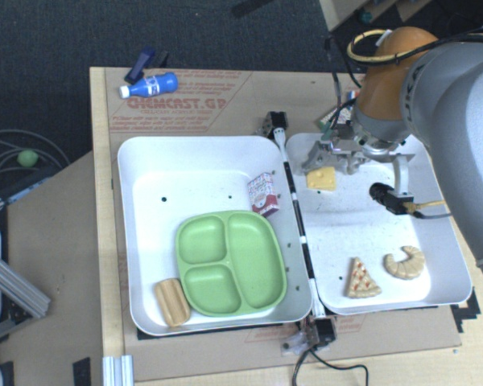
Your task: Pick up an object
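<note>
A tan bread stick (171,301) lies at the near edge of the left bin (137,215), far to the gripper's left, beside one green divided plate (228,260) with three compartments. A small red-and-white packet (263,194) sits behind the plate. In the right bin (447,284) there are three food toys — a pizza slice (361,279) and a croissant (406,262) well in front of the gripper (332,165), and a yellow cheese wedge (322,178) directly beneath it. The arm hides the fingers, so I cannot tell whether the cheese is gripped. One blue bottle (150,84) lies outside, far left.
</note>
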